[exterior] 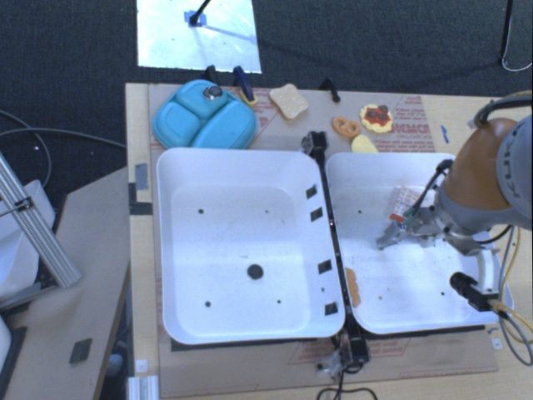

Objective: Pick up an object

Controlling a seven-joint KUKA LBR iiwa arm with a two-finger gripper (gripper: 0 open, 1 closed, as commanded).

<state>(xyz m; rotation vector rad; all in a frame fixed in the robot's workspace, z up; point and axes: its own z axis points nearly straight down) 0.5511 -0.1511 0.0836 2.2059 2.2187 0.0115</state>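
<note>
1. The arm [491, 173] enters from the right edge of the frame, its orange band over the upper right part of the right bin [391, 307], and bends down toward that bin's middle.
2. The hand [398, 233] sits low in the right bin, left of the wrist, pointing toward the lower left; whether it is apart or together I cannot tell, and nothing visibly sits between its tips.
3. A small packet with reddish print [405, 200] lies on the right bin's floor just above the hand, close to it; contact cannot be judged. Its long axis runs roughly up and down the frame, slightly tilted.
4. An orange-brown elongated piece [352, 286] lies against the right bin's left wall, lower down, long axis near vertical in the frame, well apart from the hand.
5. The left bin [191, 307] holds a small dark round object [255, 271] near its centre.
6. On the bench [137, 123] above the bins lie a blue divided tray [204, 117], a toast slice [289, 101], a pretzel [345, 127] and a small pizza-like toy [376, 117].
</note>
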